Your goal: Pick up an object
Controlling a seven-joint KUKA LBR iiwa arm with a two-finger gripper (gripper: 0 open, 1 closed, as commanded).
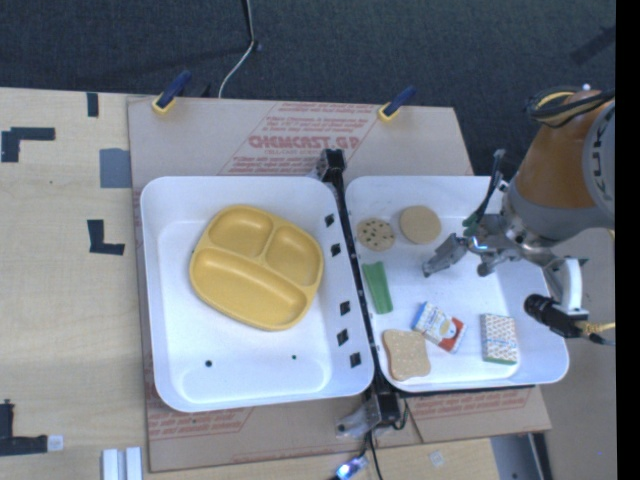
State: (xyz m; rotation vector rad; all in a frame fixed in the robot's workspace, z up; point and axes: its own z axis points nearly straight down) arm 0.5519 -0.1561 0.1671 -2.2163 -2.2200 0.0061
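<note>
Progress: I judged the pick not yet made; nothing was lifted, every item lay flat on the floor of the right bin (pixel 520 373).
Remaining: choosing a target, descending, closing, lifting, as I read it.
Gripper: my gripper (pixel 440 261) sat over the right bin's middle, pointing left; I saw nothing between its tips, but whether it was released or clenched I could not tell.
Arm: it came in from the right, orange band (pixel 555 163) above the wrist, tilted down toward the bin.
Nearest candidates: tan round cookie (pixel 420 225) just up-left of the tip; chip cookie (pixel 376 233) beside it; green block (pixel 377 287) lower left.
Others: small carton (pixel 438 327), toast slice (pixel 406 354), patterned sponge (pixel 499 338) along the near side.
Left bin: yellow divided plate (pixel 257 265).
</note>
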